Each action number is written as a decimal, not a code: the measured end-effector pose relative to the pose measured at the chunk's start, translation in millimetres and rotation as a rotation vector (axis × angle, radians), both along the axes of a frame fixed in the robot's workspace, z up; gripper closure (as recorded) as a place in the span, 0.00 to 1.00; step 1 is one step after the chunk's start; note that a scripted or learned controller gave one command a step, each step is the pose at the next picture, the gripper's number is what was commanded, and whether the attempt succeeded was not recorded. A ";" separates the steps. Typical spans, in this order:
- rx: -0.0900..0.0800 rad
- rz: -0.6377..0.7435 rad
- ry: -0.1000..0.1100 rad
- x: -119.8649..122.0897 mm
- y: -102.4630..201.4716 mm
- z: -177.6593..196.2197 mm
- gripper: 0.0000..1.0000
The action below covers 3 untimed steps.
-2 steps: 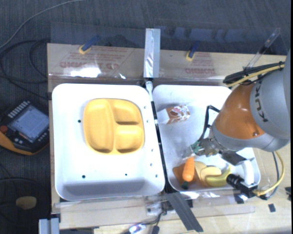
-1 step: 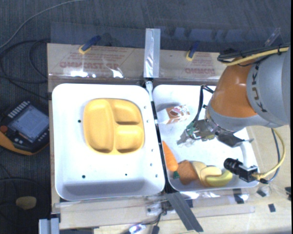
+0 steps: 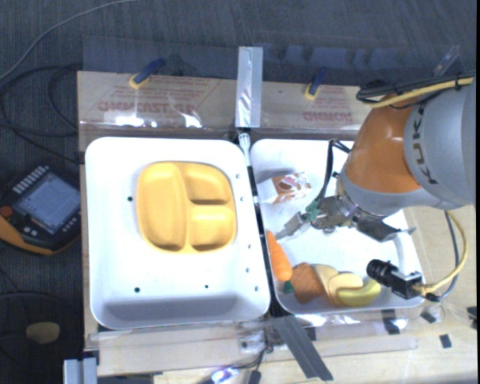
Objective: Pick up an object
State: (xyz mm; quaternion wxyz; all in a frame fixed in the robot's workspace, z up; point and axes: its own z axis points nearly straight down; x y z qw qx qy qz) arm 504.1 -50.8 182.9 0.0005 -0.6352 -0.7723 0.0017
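We see the gripper [image 3: 304, 218] above the right bin [image 3: 266, 157], just above the carrot [image 3: 279, 258]; whether its jaws are spread, we cannot tell.

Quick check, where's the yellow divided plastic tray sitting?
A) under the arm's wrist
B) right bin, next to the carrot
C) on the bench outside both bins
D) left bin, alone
D: the yellow divided plastic tray lies flat in the left white bin, while the orange carrot lies in the right white bin.
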 end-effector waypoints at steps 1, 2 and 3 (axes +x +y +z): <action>0.001 -0.012 0.001 -21.5 -49.6 -69.9 0.00; 0.001 0.004 0.000 15.5 -47.8 -48.3 0.00; 0.000 -0.024 0.000 -21.0 -98.4 -17.4 0.00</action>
